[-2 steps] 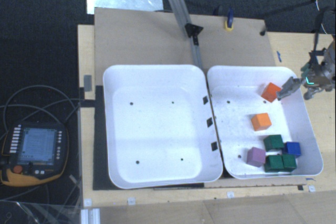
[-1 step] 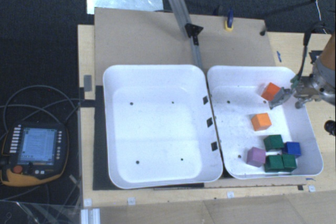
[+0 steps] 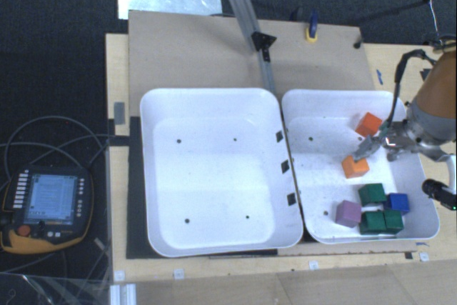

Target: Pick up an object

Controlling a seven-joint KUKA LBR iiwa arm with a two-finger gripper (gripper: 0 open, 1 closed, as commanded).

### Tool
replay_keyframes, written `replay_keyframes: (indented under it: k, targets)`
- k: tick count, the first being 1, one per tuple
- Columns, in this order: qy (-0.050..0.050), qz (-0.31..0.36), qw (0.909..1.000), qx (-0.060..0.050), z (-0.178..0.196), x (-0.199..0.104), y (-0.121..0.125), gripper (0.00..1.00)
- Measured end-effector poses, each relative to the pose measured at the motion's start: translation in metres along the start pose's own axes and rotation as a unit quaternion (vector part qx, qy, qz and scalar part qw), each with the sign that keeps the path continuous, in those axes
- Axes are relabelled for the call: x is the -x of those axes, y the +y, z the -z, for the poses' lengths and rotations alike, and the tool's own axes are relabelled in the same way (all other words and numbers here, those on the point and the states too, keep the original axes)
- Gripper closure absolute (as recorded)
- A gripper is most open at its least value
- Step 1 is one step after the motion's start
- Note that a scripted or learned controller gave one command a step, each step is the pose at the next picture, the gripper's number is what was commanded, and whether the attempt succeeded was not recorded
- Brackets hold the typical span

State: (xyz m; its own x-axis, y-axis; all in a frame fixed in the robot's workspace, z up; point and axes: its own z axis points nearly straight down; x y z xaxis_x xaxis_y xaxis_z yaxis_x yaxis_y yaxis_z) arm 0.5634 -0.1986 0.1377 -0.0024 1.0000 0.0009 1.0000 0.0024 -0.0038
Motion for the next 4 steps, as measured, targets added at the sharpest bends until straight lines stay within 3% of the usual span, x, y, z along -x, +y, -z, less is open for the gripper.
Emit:
replay_keyframes:
  k: [1,2,3,4]
  targets:
    - [-0.003,0.001,0.9999,0.013,-0.023,0.002,0.007,0.00]
    - [-0.003,0.001,0.9999,0.014,-0.013,0.001,0.008,1.00]
    - [-0.002,0.001,1.0000,0.006,0.038,0.009,0.016,1.00]
    - [-0.002,0.001,1.0000,0.006,0.088,0.008,0.009,1.00]
